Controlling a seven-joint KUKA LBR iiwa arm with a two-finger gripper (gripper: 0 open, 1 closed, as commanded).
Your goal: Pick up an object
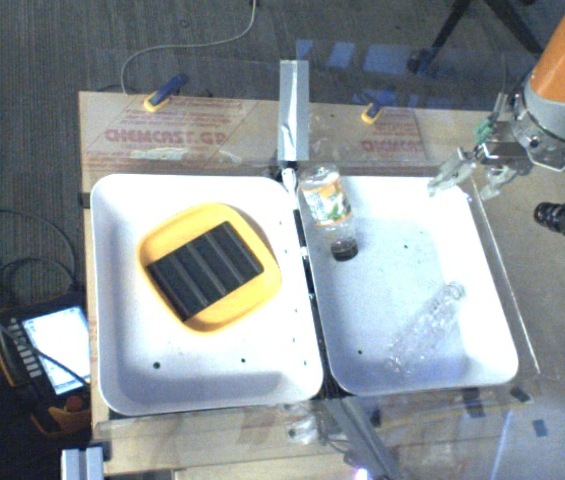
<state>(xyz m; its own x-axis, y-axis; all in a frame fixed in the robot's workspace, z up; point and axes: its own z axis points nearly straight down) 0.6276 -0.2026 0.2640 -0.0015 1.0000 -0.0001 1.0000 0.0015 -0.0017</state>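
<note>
A yellow dish with a black ribbed insert (pixel 211 265) lies in the left bin (pixel 122 368). In the right bin (pixel 482 348), a clear plastic bottle with a dark cap and a green-orange label (pixel 327 210) rests against the far left corner. A second, fully clear bottle (pixel 425 328) lies aslant near the bin's front right. My gripper (pixel 459 172) hangs over the right bin's far right corner, its pale fingers spread apart with nothing between them.
A metal post (pixel 291 108) stands behind the seam between the bins. Two yellow-and-blue clamps (pixel 165 92) hold the cardboard backing at the far edge. A tablet and cables (pixel 47 343) sit on the floor at the left.
</note>
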